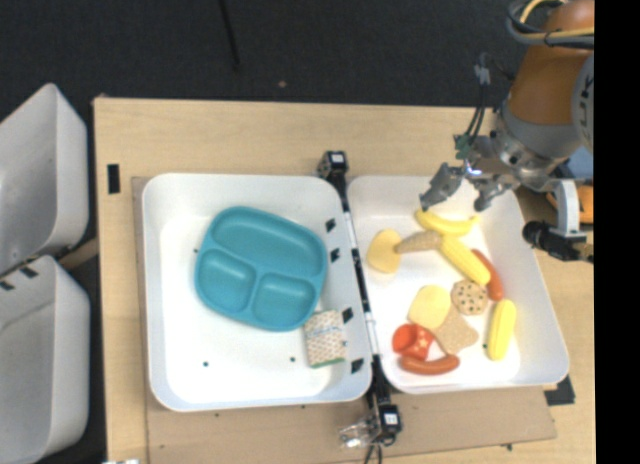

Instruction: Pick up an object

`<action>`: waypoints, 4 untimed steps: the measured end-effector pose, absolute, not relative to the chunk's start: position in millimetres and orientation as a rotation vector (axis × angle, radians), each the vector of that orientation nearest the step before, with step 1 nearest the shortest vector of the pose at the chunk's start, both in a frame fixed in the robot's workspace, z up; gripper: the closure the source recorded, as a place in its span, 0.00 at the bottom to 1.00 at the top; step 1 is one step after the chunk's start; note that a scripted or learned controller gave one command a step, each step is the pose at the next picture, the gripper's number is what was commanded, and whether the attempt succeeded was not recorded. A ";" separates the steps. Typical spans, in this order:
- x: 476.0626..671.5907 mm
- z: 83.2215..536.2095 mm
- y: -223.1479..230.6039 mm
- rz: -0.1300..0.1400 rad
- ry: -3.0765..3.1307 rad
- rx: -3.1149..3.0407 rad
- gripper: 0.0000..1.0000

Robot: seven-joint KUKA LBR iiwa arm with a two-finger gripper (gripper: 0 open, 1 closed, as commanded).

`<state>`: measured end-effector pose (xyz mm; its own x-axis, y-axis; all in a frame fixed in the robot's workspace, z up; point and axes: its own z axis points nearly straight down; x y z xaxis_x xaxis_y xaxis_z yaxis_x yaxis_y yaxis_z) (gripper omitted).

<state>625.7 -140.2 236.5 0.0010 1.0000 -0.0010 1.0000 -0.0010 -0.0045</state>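
My gripper (pixel 463 191) hangs open over the far part of the right bin (pixel 545 352), its two grey fingers spread apart with nothing between them. Just below it lies a yellow banana (pixel 447 222). More toy food fills the bin: a yellow lemon-like piece (pixel 384 251) with a tan stem piece (pixel 418 242), a long yellow piece (pixel 465 259), an orange carrot (pixel 489 273), a cookie (pixel 468 297), a yellow cheese block (pixel 429 306), a toast slice (pixel 456 333), a red tomato piece (pixel 411 340), a red sausage (pixel 430 364) and a corn cob (pixel 500 328).
The left bin (pixel 170 352) holds a teal divided plate (pixel 262 267) and a small patterned packet (pixel 324 337) near its front right corner. A black clip (pixel 333 164) sits at the far end of the divider between the bins. White chairs (pixel 35 182) stand at the left.
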 end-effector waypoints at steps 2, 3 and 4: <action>623.5 131.5 -141.0 0.006 -2.216 -2.224 0.00; 623.2 99.2 -141.8 0.004 -2.215 -2.228 0.00; 624.8 112.4 -143.2 -0.003 -2.213 -2.237 1.00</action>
